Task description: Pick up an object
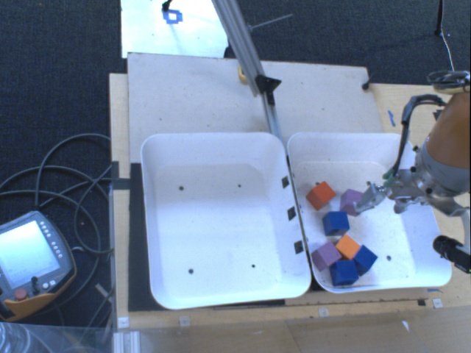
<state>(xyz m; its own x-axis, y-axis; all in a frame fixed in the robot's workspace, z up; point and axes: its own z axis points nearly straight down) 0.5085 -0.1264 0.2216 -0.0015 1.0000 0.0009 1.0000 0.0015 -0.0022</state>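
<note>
Camera view. My hand (370,197) reaches into the right bin (412,149) from the right, tip just beside the light purple cube (352,200). Whether my fingers are spread or pressed together, I cannot tell; the tip is too small and blurred.

Target candidate: that light purple cube, which sits right of the orange cube (321,195) and above the blue cube (336,223). It looks matte and blocky, with flat faces and soft edges.

Judgement: probably foam or light wood, so light, not fragile, with faces that should not be slippery. Best taken across two opposite flat sides, away from the blue cube close below.

The other cubes cluster below the blue one: purple (325,255), orange (348,246), two blue (344,272).

The left bin (151,197) adjoins on the counter (221,94).
</note>
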